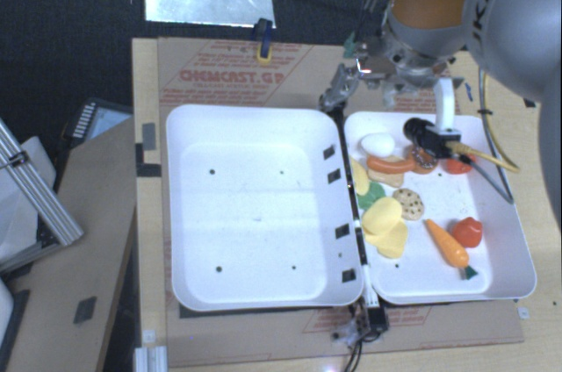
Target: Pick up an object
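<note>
The right bin [514, 278] has an egg [379, 142], sausage [391, 165], cookie [408, 203], tomato [468, 232] and a carrot [446, 245] lying slantwise toward the front, leafy end aimed at the front-right corner where the floor's bare, and the gripper [379, 85] hangs over that bin's back edge, can't tell if it's spread or closed.

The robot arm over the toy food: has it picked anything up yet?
Done: nothing looks lifted; the carrot, cookie and egg lie in the right bin. In hand: the gripper hangs near that bin's far left corner. Left: the grasp and lift.
</note>
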You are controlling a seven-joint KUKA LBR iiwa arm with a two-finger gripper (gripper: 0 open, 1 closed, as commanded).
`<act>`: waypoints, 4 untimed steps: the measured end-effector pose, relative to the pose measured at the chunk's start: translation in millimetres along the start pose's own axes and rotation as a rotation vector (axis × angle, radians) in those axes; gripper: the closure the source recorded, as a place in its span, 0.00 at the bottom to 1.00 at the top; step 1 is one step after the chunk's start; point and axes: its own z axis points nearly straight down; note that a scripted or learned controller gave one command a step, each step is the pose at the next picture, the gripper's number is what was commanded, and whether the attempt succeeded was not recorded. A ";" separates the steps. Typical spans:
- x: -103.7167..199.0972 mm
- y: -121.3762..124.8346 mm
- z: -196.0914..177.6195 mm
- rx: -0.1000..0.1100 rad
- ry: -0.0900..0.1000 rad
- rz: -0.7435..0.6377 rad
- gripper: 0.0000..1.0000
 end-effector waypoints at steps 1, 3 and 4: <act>68.6 -41.8 88.5 0.025 -0.001 0.000 0.00; 154.8 -43.3 204.3 0.013 -0.002 0.009 1.00; 86.2 -94.2 210.1 0.023 -0.007 0.016 1.00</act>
